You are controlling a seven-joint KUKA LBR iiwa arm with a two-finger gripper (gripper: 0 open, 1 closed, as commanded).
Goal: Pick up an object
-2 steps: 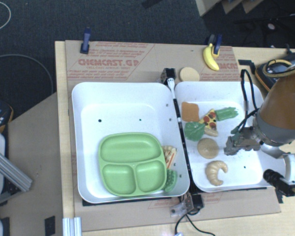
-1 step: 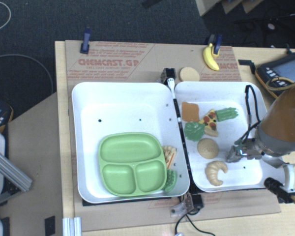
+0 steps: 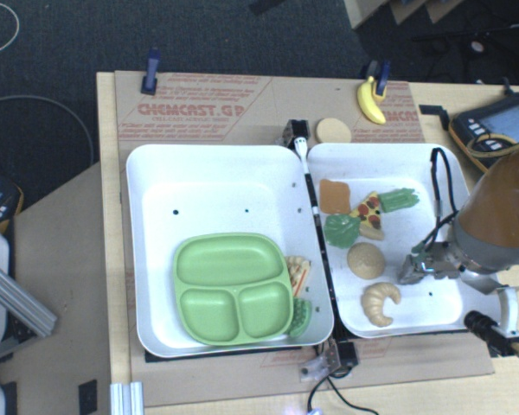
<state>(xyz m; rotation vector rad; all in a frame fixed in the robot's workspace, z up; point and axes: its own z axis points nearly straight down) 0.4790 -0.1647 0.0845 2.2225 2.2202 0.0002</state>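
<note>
Camera view, slanted from above: two white bins side by side. The left bin (image 3: 156, 188) holds a green divided plate (image 3: 233, 288) in its near half, with small food pieces wedged at the plate's right edge, too cramped to identify. The right bin (image 3: 398, 156) holds the candidate objects: an orange block (image 3: 334, 196) at the far left, a pizza slice (image 3: 370, 214), a green vegetable (image 3: 341, 229), a round bun (image 3: 365, 260) and, nearest, a croissant (image 3: 380, 303). The arm (image 3: 500, 219) enters from the right, cut off by the frame. Its gripper (image 3: 413, 269) sits low just right of the bun, above the croissant, with nothing between the fingers; whether the jaws are spread or closed cannot be told. Judged step: approach, before any grasp. Next: centre over one item, descend, close.
</note>
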